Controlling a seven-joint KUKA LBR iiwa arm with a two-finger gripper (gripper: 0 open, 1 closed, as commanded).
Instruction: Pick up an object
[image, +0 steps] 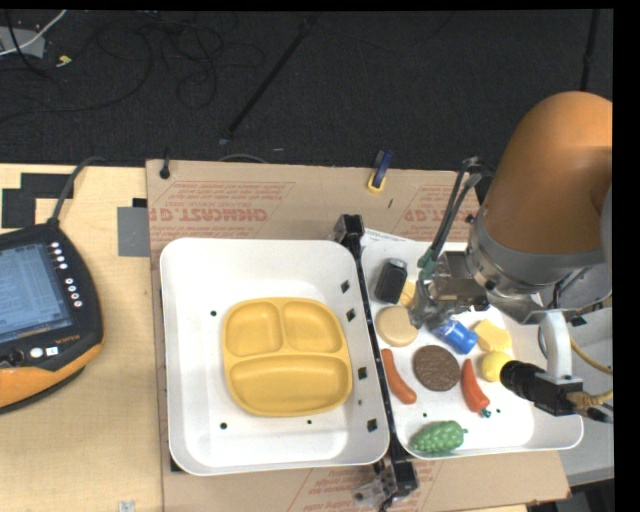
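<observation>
A: What is crowded around the gripper (432, 300) in the right white bin (560, 432)?

B: A blue cylinder (456, 334), tan disc (396, 326) and brown round patty (436, 367) are seen beside it; its grasp cannot be told.

A: And open room?

B: It is found around the yellow divided plate (286, 356) in the left white bin (190, 300).

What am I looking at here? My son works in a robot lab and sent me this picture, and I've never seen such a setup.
One camera looks down at a slant on a bench with two shallow white bins. The big orange and grey shape on the right is a robot arm; its gripper reaches down into the right bin. That bin holds toy food: a brown patty, a tan disc, two sausages, green grapes, yellow pieces and a blue item. The left bin holds a yellow tray. I cannot tell if the gripper holds anything. At left lies the control tablet.
</observation>
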